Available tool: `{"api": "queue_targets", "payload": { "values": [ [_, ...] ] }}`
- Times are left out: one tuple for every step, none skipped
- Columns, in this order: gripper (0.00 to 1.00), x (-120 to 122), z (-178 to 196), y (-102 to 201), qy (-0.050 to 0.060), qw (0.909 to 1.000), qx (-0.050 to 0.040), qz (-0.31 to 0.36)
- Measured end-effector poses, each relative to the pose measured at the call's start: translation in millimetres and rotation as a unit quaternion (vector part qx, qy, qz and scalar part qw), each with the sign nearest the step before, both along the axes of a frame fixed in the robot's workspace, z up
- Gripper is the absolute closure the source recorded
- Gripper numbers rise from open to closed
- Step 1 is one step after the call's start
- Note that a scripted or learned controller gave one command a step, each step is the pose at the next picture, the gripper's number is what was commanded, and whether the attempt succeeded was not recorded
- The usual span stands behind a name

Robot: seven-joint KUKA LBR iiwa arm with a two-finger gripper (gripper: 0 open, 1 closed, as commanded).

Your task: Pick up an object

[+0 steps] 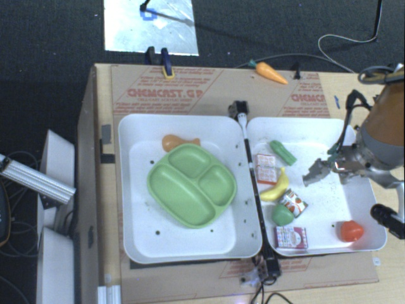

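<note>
My gripper (316, 171) hangs over the middle of the right bin (329, 132), its fingers spread open with nothing between them. To its left lie a yellow banana (276, 188), a small red and white can (293, 202) and a green round fruit (283, 216). A green pod (282, 152) and a pink and white carton (266, 168) lie farther back left. A second carton (292, 237) sits at the bin's front edge, and a red tomato (351, 231) rests at the front right.
The left bin (145, 138) holds a green divided plate (192, 184) with an orange piece (172, 142) behind it. A toy carrot (271, 73) lies on the cardboard beyond the bins. The arm's orange band and grey body (386, 125) stand over the right bin's right side.
</note>
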State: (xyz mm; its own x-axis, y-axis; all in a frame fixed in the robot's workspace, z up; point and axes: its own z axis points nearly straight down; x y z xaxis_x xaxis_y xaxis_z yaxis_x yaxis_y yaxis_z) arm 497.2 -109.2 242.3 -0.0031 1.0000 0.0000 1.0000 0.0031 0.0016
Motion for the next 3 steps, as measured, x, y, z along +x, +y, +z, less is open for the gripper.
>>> {"api": "queue_targets", "payload": {
  "values": [
    [0.0,121,-135,-20,0.002,1.0,0.0001,0.0],
    [0.0,172,-157,15,0.0,1.0,0.0,0.001],
    [1.0,173,-146,15,-0.002,1.0,-0.0003,0.002]
  ]
}}
